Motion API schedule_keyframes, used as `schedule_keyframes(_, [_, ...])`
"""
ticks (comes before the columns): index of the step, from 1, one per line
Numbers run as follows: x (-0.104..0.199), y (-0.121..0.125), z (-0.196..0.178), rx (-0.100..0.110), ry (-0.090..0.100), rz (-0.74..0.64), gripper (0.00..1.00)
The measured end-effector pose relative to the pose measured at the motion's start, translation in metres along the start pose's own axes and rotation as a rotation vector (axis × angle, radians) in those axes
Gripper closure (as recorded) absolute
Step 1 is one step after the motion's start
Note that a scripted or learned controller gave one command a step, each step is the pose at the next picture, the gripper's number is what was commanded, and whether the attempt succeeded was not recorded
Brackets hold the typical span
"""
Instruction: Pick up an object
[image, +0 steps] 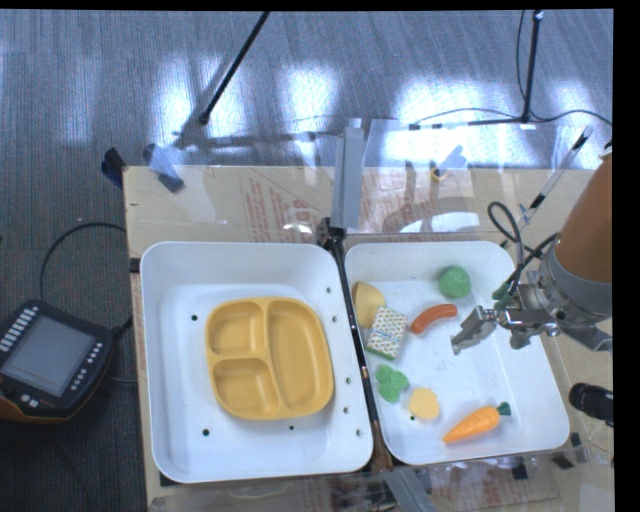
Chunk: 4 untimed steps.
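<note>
Camera view: the gripper (468, 335) is seen over the right bin (540, 400), its fingers spread apart with nothing between them, just right of the toy sausage (433, 318). A green ball (454, 281) lies near the bin's far side, a toy carrot (474, 424) near its front. Along the bin's left side are found a yellow potato-like piece (367, 299), a small printed packet (386, 332), a green leafy toy (392, 382) and a small yellow piece (424, 404). A yellow divided plate (268, 357) is placed in the left bin (170, 400).
</note>
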<state>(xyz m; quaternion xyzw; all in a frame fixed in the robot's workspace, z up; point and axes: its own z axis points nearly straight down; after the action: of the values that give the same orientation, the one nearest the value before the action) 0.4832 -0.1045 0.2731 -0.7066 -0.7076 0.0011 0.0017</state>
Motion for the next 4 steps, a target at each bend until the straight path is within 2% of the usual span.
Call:
schedule_keyframes(1, [-0.022,0.071,0.091,0.012,0.002,0.097,0.0])
schedule_keyframes(2, [-0.013,0.145,0.091,-0.001,0.0,-0.023,0.0])
schedule_keyframes(3, [0.024,0.129,0.055,-0.004,0.001,0.08,0.0])
schedule_keyframes(4, [-0.012,0.125,0.176,-0.009,-0.002,-0.001,0.0])
